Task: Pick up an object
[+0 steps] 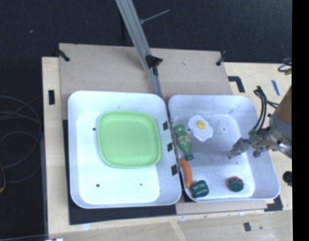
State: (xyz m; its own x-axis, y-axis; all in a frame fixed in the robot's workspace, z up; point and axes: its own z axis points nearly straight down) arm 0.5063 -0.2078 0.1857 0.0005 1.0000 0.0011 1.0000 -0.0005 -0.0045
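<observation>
No readable text or logos anywhere, just some black tape marks and a couple of blue bits on the bench top (204,225), which looks like pale plywood with a tan board laid behind the bins.

Left bin (84,134) is shallow, glossy white plastic with rounded corners, and a light green square plate (129,138) with soft rounded corners sits flat in the middle of it.

Right bin (229,107) is the same white tray. Inside: a toy fried egg (200,126), white with a yellow yolk, near the back; a green bottle-ish thing (183,140) along the left wall; an orange carrot (186,169) just below it, also against that wall; a dark green chunky piece (199,188) at the front, close to the carrot's tip; and a small round green and red item (235,184) at the front right.

The gripper (246,150) comes in from the right over the right bin's right side, well apart from all the toys. Its fingers look spread apart with nothing between them.

A grey metal pole (134,26) slants in from the top, ending behind the bins. Dark floor all around, cables at left.
</observation>
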